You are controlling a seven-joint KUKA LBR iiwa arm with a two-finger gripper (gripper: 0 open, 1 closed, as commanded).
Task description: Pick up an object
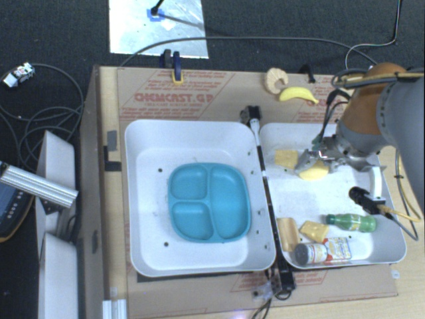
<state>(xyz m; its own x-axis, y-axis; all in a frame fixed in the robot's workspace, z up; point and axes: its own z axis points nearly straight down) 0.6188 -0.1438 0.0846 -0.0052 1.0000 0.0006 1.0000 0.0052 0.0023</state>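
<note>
The grey arm reaches in from the right, and its gripper (pixel 317 158) hangs low over the upper part of the right bin (pixel 392 244). A rounded yellow object (pixel 314 173) lies directly under and against the gripper tip, partly covered by it. Just to its left, a pale yellow wedge (pixel 286 158) rests on the bin floor. At the bin's front lie a green bottle (pixel 350 222), a tan block (pixel 287 232), a small yellow piece (pixel 313 230), a can (pixel 310 253) and a white packet (pixel 339 248).
The left bin (pixel 143 151) holds a blue divided plate (pixel 208 201). On the bench behind the right bin lie a banana (pixel 297 96) and a beige ring-shaped thing (pixel 275 80). A black clip (pixel 252 115) sits where the two bins meet.
</note>
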